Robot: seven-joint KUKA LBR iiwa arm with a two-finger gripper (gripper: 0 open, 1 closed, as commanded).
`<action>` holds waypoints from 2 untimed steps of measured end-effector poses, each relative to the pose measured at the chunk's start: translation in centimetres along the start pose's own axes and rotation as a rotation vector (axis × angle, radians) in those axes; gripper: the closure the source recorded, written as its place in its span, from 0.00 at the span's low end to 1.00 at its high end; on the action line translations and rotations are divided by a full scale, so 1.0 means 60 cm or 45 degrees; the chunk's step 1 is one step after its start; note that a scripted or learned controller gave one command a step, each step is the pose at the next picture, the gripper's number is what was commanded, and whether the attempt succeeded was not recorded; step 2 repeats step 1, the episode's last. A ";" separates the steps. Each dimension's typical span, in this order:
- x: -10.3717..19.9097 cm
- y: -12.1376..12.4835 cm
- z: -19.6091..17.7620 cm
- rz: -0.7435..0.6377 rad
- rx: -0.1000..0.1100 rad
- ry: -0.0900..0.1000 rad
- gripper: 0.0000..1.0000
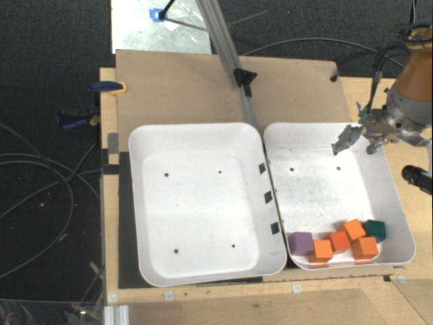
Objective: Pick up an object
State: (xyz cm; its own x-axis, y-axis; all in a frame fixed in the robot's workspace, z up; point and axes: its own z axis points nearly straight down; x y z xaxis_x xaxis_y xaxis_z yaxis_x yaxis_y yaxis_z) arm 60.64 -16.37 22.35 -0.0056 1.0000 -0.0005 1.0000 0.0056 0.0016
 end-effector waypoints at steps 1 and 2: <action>0.000 0.002 -0.020 -0.005 -0.004 -0.001 1.00; 0.000 0.002 -0.020 -0.005 -0.004 -0.001 1.00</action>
